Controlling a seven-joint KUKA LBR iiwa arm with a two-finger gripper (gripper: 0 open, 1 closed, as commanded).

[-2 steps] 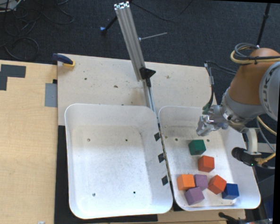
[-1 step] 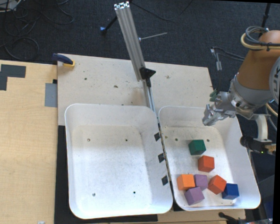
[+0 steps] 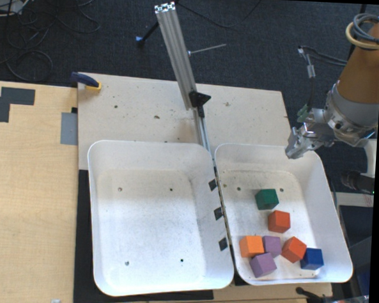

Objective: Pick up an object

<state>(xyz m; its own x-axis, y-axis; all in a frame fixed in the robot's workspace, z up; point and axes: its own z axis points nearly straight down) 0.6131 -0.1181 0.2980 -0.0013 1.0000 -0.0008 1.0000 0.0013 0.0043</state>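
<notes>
**Seven blocks waiting in the right bin, gripper above its far corner**

The gripper (image 3: 297, 146) hangs over the far right corner of the right bin (image 3: 331, 195), with nothing visible between its fingers; whether they stand apart or together cannot be told from this angle.

The blocks lie toward the bin's near right corner. The green block (image 3: 266, 198) sits nearest the bin's middle and apart from the others, with the red block (image 3: 279, 220) just beside it. Nearer the front rim, the orange block (image 3: 252, 245), two purple blocks (image 3: 265, 258), a second red block (image 3: 293, 248) and the blue block (image 3: 312, 257) crowd together, several touching.

They look like small, rigid cubes — probably light, with flat faces that should grip well and little risk of damage. A cube has no long axis; what matters is how its faces are turned. The green block looks like the easiest pick — its sides are free, so the fingers could close on two opposite faces. It sits slightly turned against the bin walls, so the wrist may need matching rotation.
</notes>
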